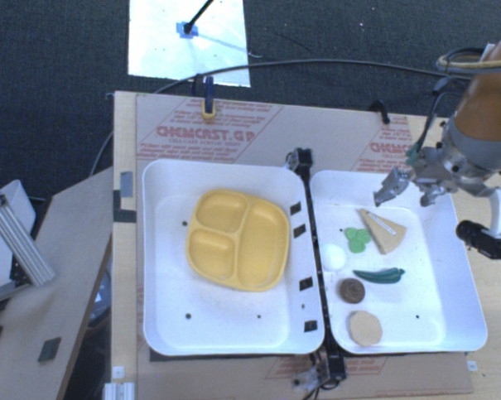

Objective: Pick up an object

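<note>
The arm enters at upper right, its gripper [411, 189] poised above the right bin [457, 316] near the sandwich wedge [383, 229]. Jaws spread apart, holding nothing.

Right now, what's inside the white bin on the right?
In the right bin: a sandwich wedge, green piece, white round, dark green pepper, brown disc, tan disc. Anything beneath them is hidden.

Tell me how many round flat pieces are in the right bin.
3. A white disc lies by the divider, a brown disc just below and to its right, and a tan disc nearest the front edge. None seems hidden.
</note>
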Available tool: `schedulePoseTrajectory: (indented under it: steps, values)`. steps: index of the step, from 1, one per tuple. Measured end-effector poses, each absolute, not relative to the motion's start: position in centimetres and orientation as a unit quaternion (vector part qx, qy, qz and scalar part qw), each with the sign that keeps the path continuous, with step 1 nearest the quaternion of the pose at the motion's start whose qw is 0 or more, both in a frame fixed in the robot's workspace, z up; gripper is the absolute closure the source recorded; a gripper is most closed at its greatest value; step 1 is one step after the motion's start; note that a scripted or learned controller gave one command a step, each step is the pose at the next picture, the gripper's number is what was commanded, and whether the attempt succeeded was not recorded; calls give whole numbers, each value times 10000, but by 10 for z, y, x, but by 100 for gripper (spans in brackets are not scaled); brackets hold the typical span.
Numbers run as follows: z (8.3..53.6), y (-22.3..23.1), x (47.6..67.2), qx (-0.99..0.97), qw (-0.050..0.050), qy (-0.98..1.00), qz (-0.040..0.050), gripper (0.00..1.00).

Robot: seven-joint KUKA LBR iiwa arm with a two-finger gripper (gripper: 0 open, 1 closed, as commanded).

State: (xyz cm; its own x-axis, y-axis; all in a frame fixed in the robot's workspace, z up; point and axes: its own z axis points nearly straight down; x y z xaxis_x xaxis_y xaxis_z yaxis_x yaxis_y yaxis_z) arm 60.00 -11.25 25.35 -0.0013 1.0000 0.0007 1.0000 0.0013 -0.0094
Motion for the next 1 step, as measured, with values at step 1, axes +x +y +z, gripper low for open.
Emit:
schedulePoseTrajectory:
  steps: [1]
  values:
    - [260, -112, 602, -7060, -9, -7083, -4, 0]
